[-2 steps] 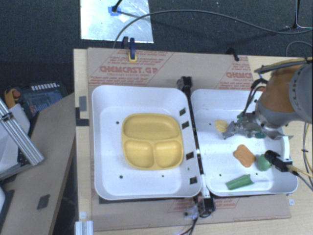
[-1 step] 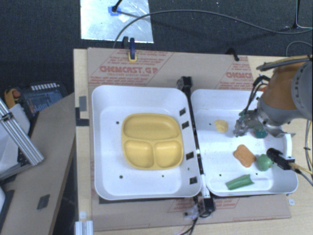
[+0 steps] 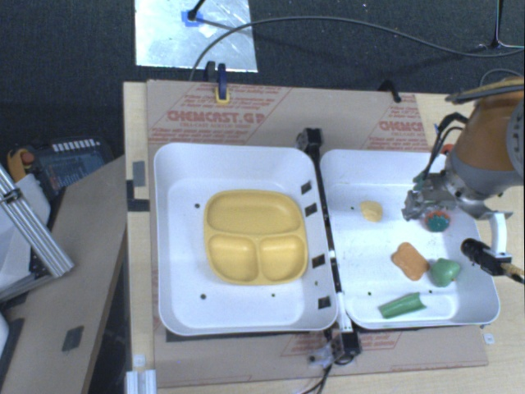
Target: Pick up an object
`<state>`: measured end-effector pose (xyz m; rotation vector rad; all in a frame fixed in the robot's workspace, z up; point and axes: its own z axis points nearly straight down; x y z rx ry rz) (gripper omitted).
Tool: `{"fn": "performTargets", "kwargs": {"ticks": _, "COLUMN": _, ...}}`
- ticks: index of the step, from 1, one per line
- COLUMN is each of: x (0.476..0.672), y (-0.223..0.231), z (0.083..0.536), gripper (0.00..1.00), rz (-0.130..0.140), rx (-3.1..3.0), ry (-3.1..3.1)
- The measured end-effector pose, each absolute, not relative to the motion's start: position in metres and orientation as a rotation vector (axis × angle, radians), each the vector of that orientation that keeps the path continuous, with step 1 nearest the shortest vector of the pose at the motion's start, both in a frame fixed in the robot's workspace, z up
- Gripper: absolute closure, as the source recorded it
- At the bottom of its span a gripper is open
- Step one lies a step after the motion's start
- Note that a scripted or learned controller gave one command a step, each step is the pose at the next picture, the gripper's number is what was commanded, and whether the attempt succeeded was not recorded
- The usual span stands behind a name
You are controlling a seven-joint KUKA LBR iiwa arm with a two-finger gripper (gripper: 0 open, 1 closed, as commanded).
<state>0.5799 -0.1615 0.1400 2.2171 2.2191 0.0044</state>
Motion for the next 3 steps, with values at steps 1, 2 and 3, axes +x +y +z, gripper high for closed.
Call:
{"fn": "performTargets", "kwargs": {"ticks": 1, "x": 0.583, "y": -0.161, "z": 0.184, "gripper": 1.00, "rz": 0.005, "rx": 2.213, "ry": 2.222}}
{"fn": "performTargets", "kwargs": {"ticks": 2, "x": 0.581, "y": -0.153, "z": 0.243, "gripper": 1.00, "rz": 0.007, "rx": 2.210, "ry": 2.222}}
{"fn": "performTargets", "kwargs": {"ticks": 3, "x": 0.576, "y": -0.099, "z": 0.252, "gripper": 1.00, "rz": 0.006, "rx": 2.210, "ry": 2.231}}
